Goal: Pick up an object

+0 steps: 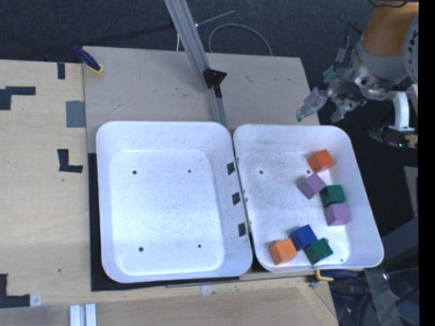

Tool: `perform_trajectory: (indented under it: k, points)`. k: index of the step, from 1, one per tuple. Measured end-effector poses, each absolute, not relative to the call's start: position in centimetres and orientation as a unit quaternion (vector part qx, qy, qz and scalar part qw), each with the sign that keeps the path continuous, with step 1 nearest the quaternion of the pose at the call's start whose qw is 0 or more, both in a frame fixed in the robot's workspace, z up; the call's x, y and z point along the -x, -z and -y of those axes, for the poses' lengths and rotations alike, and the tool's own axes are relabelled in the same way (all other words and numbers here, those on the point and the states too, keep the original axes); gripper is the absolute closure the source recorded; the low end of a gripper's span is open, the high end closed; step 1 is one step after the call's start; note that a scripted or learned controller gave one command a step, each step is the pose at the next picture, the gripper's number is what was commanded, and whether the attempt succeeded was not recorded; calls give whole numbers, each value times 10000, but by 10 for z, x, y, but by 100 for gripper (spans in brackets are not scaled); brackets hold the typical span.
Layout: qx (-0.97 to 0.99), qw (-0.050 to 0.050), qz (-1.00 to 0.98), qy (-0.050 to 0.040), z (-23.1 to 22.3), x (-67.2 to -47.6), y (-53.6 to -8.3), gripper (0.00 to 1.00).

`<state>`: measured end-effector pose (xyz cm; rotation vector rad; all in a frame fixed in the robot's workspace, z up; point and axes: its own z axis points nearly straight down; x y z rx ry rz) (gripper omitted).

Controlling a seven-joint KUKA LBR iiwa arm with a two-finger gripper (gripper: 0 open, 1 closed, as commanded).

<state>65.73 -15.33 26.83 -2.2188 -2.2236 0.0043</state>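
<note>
from my seat the pick looks barely started. the gripper (325,104) hangs at the upper right of the frame, above the bench just past the top edge of the right bin (272,141), and i see nothing between its fingers; they look spread apart, released, with one pale finger jutting toward the left. so i judge that the whole job is still ahead: choose a block, come down over it, close, lift.

everything worth grabbing sits in the right bin. along its right side there is an orange cube (321,159) uppermost, a purple cube (312,185) just below and left of it, a green cube (332,195) right beside that, and a second purple block (337,213) under the green one. at the bin's lower edge, an orange block (283,250), a blue cube (304,236) and a dark green block (317,250) bunch together, touching or nearly so.

the blocks look like small matte cubes with crisp edges, probably foam or painted wood, though i can't tell which. both bins are shallow, smooth white plastic with rounded corners and a dusting of dark specks; the left bin (163,141) shows a few small dark holes in its floor. the bench is pale board with black tape marks at the left. the orange cube stands a little apart from its neighbours, so i'd guess it's the easiest target.
</note>
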Motion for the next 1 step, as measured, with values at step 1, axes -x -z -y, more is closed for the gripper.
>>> perform_trajectory:
  k: [1]
  points:
    - [7069, 43, 7073, -31, 133, -622, -196, 0]
